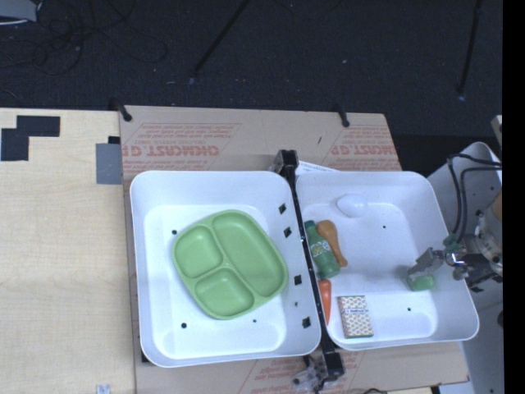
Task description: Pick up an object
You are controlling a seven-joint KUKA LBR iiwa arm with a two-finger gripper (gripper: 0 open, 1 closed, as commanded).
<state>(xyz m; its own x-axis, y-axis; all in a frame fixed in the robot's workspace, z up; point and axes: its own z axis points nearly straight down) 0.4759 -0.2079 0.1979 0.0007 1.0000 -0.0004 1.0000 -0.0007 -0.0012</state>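
At the right edge of the right bin (443, 220) you see the gripper (432, 268) reaching in low from the right, its grey fingers set down around a small green object (422, 282) on the bin floor. You cannot tell whether the fingers are closed on it or just standing beside it; the parts blur together there. The green object lies near the bin's right wall, well apart from the other items.

Along the left wall of that same bin you find a green bottle (319, 249) lying lengthwise, with a tan wooden piece (331, 240) touching its right side. Just below them an orange carrot-like item (325, 300) lies against the divider. Near the front sits a small patterned box (355, 316), flat on the floor. A pale white object (352, 205) rests near the back, hard to make out against the white.

Over in the left bin (156, 220) you have a light green divided plate (229, 263) with three compartments, lying flat and turned at a slant.
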